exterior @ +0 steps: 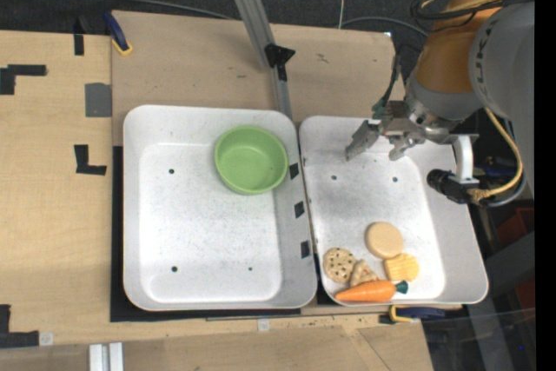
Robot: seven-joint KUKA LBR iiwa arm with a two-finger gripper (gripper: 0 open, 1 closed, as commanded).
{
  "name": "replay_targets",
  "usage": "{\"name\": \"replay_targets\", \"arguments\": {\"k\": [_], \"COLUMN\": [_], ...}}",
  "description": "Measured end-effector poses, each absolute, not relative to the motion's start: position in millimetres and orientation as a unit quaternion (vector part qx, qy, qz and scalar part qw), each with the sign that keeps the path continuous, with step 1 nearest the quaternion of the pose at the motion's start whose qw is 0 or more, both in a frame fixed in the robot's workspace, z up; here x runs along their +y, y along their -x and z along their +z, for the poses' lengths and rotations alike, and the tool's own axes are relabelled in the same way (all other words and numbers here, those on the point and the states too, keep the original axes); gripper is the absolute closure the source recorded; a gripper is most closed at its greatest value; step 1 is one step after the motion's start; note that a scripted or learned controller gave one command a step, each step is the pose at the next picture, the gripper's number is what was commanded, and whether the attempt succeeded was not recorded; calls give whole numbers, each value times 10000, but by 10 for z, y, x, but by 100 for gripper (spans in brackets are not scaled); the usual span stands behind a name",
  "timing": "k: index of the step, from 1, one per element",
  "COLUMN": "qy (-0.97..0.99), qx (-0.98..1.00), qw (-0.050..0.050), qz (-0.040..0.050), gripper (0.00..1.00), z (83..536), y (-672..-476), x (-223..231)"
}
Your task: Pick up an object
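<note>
Although the bench spans most of the view, the two white bins on it carry every item of note. The left bin lies beside the right bin, their inner rims touching along the middle. The arm, grey with an orange band, enters over the right bin's far right corner. Its gripper hangs over the far edge of the right bin, fingers spread apart with nothing between them.

A green bowl sits upright in the left bin, near its far right corner, well apart from the gripper.

The remaining items are grouped at the near edge of the right bin. A round tan disc lies farthest from that edge. Just beside it, toward the near right, is a yellow ridged piece. A speckled cookie lies toward the near left corner, with a second tan piece next to it. An orange carrot with a green tip lies along the near rim, touching or just beside the pieces above it; which, cannot be determined.
</note>
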State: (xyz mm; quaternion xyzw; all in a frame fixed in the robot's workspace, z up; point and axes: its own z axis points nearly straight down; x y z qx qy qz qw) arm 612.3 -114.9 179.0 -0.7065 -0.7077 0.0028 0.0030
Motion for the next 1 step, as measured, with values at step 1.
{"name": "replay_targets", "arguments": {"k": [1], "qy": [7064], "qx": [-7078], "qw": [27], "qz": [25], "gripper": [0], "z": [1225], "y": [-6149], "x": [-1049]}}
